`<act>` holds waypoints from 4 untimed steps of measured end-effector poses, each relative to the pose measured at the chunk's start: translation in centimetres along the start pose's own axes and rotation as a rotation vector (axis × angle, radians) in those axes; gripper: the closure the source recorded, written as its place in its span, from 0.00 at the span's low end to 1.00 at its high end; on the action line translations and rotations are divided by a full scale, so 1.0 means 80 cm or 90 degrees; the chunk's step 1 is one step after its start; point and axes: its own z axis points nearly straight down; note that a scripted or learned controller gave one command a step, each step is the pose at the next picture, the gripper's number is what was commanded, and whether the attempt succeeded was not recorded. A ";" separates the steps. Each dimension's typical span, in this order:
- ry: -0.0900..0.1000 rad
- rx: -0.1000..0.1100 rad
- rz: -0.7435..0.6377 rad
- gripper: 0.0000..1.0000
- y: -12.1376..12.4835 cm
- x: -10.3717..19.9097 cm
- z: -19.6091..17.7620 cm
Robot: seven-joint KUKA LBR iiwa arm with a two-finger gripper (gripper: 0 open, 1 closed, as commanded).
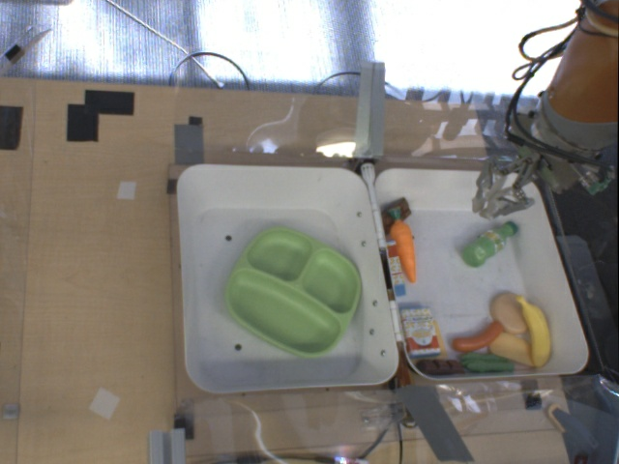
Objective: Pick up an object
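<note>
The right bin (440,222) holds several toy foods. A green bottle (488,244) lies near its back right. An orange carrot (402,247) lies along the left wall, with a small brown piece (397,209) behind it. At the front are a small juice box (419,331), a red sausage (477,338), a yellow banana (536,329), a tan rounded piece (507,309) and a green pod (486,363). My gripper (505,193) hangs over the bin's back right corner, just behind the green bottle, open with nothing between its fingers.
The left bin (208,211) holds a green divided plate (293,291). A metal post (368,114) stands behind the wall between the bins. Cables hang from the arm (585,75) at the right edge.
</note>
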 end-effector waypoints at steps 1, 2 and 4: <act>0.002 -0.005 0.042 1.00 0.065 -0.095 -0.020; 0.008 -0.008 0.021 1.00 0.086 -0.087 0.068; 0.009 -0.007 0.092 1.00 0.121 -0.068 0.069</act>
